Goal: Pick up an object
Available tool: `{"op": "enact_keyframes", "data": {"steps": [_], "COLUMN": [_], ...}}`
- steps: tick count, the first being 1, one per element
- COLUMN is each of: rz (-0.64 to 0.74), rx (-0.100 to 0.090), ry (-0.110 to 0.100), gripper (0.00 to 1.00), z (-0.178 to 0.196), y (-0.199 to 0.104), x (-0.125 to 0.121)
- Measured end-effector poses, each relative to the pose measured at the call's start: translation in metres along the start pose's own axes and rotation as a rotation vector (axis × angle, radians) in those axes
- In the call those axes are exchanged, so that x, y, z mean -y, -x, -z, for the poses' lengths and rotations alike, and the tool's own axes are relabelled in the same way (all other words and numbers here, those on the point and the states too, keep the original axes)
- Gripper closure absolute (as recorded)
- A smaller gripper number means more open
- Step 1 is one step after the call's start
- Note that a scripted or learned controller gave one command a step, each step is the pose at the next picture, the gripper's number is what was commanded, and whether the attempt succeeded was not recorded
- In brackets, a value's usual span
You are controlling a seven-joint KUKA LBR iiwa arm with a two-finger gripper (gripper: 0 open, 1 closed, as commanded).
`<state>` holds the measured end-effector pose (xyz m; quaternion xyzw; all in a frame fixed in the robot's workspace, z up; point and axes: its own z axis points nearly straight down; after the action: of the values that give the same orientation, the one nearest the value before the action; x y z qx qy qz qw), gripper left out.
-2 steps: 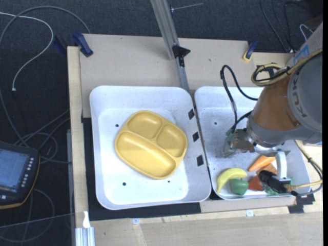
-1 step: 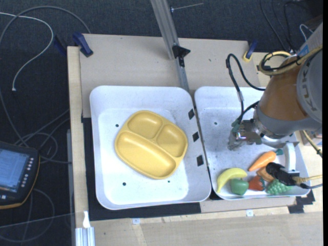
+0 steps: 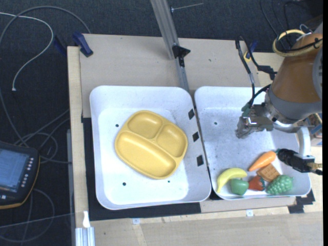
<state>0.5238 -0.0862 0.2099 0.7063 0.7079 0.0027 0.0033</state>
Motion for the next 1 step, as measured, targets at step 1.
{"op": "enact_keyframes", "data": {"steps": [1], "rz": [-0.001], "rx": [0.000], "ry": [-0.001], "gripper": [1.00], "z": [0.0453], "y": [0.0057], "x": [-0.0004]}}
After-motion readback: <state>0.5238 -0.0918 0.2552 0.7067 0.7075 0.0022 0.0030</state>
